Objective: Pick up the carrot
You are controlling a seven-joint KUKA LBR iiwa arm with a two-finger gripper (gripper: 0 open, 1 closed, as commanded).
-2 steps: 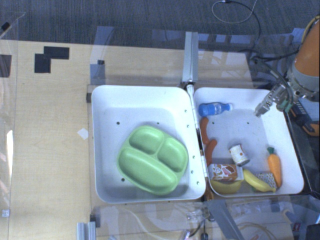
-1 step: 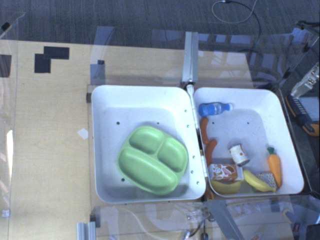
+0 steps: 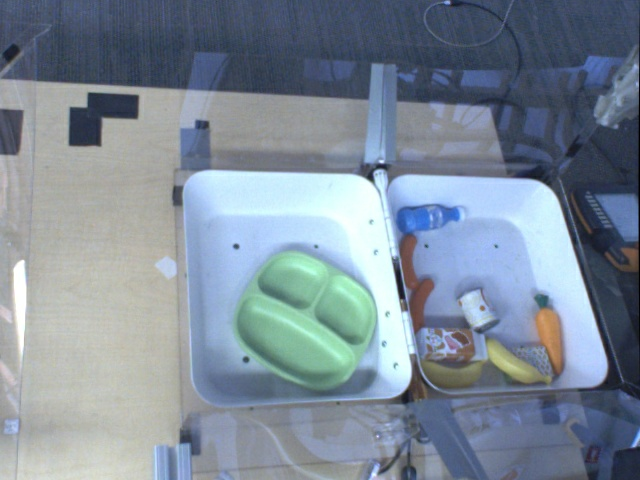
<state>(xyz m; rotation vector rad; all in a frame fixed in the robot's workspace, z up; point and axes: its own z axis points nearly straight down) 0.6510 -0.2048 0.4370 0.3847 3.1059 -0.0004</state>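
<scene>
The carrot (image 3: 548, 336) lies in the right bin (image 3: 520, 193), close to that bin's right wall and toward its front right corner. It is orange, with its green top pointing to the back of the bin and its narrow end pointing to the front. Nothing rests on it.

A banana (image 3: 516, 361) lies just beside the carrot's narrow end, along the front wall. Left of the banana sits a yellow bowl (image 3: 449, 373), with a red and white packet (image 3: 450, 344) lying across its back rim. A small can (image 3: 479, 310) lies tilted near the middle of the bin, to the carrot's left and apart from it. Two reddish sausages (image 3: 413, 278) lie along the left wall, and a blue bottle (image 3: 430, 217) lies on its side in the back left corner.

The left bin (image 3: 215, 268) holds a green divided plate (image 3: 306, 318), tilted against the front right part of the bin.

A pale shape at the top right edge appears to be the tool (image 3: 617, 96). It is well apart from the carrot, beyond the back right corner of the right bin. Whether it is spread or pressed together cannot be told; it is blurred and cut off by the edge.

Both bins sit side by side on the pale wooden surface (image 3: 90, 268).
</scene>
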